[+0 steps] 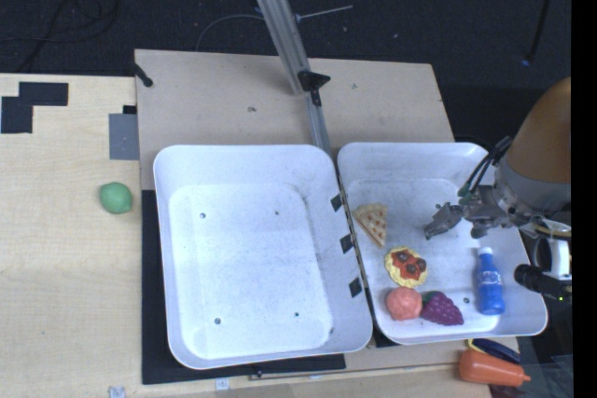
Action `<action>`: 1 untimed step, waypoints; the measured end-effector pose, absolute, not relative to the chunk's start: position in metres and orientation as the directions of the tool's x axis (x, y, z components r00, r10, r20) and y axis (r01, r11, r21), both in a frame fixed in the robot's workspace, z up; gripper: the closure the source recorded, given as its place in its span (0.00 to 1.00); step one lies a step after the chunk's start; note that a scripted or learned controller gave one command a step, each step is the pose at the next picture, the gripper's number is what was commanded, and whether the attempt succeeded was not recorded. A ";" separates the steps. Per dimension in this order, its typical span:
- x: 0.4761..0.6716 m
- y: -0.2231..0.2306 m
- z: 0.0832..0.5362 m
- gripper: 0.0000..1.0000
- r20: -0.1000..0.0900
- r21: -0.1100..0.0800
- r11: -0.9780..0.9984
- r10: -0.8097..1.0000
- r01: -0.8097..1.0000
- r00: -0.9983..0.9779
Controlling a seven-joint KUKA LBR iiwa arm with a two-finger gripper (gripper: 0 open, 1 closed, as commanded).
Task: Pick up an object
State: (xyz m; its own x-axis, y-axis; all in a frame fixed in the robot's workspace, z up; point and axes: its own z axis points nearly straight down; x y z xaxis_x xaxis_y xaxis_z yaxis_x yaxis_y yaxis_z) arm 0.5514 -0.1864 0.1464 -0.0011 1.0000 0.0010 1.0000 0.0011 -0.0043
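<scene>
Camera view
Arm: it enters from 3 o'clock, its orange band at the right edge, its wrist bent low over the right bin [410, 158].
End effector: the end effector [438, 226] points toward 9 o'clock above the bin floor, fingers slightly spread, nothing between them.
Task things: all lie in the right bin. A waffle wedge [373, 224] sits at 9 o'clock from the end effector, near it but apart. A small pizza [407, 267] lies at 7 o'clock. A pink ball [403, 304] and purple grapes [441, 308] touch each other near the front wall. A blue bottle [488, 280] with a white cap lies at 5 o'clock.
Left bin: the left bin [187, 168] stands just beside the right one, joined by black clips.
Counter: a green ball [116, 198] rests on the counter [56, 247] at 9 o'clock from the bins, well apart. An orange carrot-like toy [492, 370] lies outside the right bin's front corner.
Behind: a metal rail [280, 23] slants up toward 12 o'clock.
Writing: none can be read.
</scene>
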 end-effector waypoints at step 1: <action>0.550 -0.186 0.094 0.00 0.001 -0.004 0.001 1.000 1.000 -0.001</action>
